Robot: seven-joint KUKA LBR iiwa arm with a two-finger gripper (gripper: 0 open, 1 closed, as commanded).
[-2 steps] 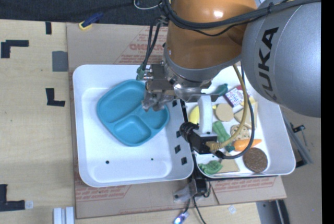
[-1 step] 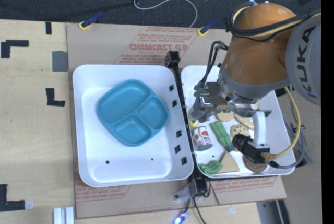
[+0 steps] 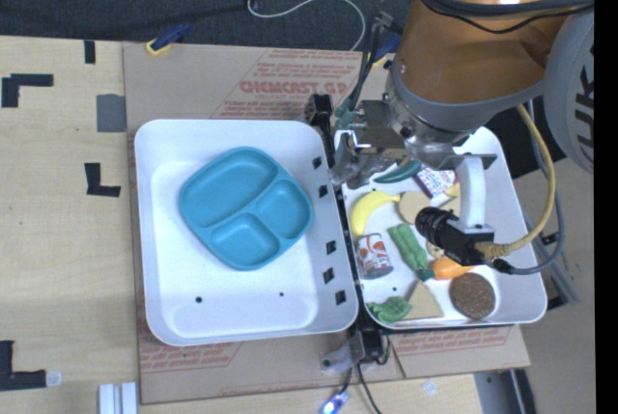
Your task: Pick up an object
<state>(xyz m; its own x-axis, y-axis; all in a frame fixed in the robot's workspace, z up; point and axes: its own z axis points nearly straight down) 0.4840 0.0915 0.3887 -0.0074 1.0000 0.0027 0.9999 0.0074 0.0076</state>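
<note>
Reaching in from three o'clock, the arm [image 3: 483, 26] hangs over the twelve o'clock end of the right bin [image 3: 517, 306], its orange band covering much of that bin's far half. The hand [image 3: 372, 151] sits low at the bin's ten o'clock corner, hard against the wall the two bins share. How its grasp is set cannot be told, since the wrist and a tangle of dark fittings hide it, and nothing can be seen held.

Nearest of the task's candidates is the yellow banana [image 3: 372, 207], lying just toward six o'clock from the hand. It curves with its long axis running roughly from one o'clock to seven o'clock. A teal piece [image 3: 394, 176] lies between banana and hand, so a short drop toward six o'clock would probably meet one or the other.

Farther toward six o'clock in the same bin are a small printed packet [image 3: 375, 255], a green vegetable [image 3: 410, 248], an orange carrot [image 3: 446, 269] and a brown round disc [image 3: 473, 294].

In the left bin [image 3: 174, 306], well off at nine o'clock, rests a blue divided plate [image 3: 246, 207]; I judge it an unlikely target from here.
</note>
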